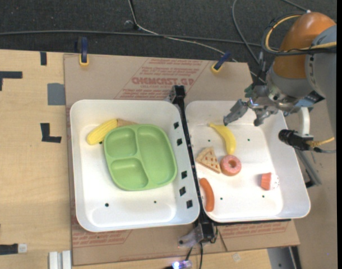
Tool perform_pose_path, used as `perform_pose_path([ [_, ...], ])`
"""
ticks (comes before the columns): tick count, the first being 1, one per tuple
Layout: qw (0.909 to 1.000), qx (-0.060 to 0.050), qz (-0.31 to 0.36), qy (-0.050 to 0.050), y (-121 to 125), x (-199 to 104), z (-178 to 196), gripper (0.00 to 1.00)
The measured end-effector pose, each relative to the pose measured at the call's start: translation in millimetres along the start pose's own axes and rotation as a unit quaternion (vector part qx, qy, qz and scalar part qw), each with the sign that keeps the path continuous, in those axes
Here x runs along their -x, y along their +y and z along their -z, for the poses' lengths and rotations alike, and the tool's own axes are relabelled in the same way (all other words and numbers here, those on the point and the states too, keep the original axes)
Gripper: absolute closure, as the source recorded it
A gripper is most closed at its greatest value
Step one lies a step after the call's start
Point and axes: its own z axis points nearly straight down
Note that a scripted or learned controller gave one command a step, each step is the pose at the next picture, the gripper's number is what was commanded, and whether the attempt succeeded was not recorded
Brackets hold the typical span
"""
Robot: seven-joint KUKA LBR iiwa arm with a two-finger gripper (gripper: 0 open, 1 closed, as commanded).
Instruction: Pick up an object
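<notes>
Nothing has been picked up yet: the small yellow toy banana (226, 137) you would most likely go for lies flat on the floor of the right-hand shallow white bin (289, 206), near its back edge. The grey two-finger gripper (246, 114) hovers just above and behind that banana with its fingers spread apart and nothing between them. You have the whole grasp left: descent, closing and lift, while the pink ring doughnut (231, 165) and tan waffle wedge (208, 160) lie untouched nearby.
</notes>
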Motion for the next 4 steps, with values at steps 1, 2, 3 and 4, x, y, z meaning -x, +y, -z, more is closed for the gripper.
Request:
perform_pose_path([
  [1, 1.0000, 0.007, 0.002, -0.001, 3.2, -0.3, 8.6, 0.00],
  [2, 1.0000, 0.004, 0.002, -0.001, -2.4, -5.4, -53.7, 0.00],
  [3, 1.0000, 0.008, 0.002, -0.002, -1.7, -6.0, -106.3, 0.00],
  [4, 1.0000, 0.009, 0.002, -0.002, -0.7, -6.3, -92.6, 1.00],
])
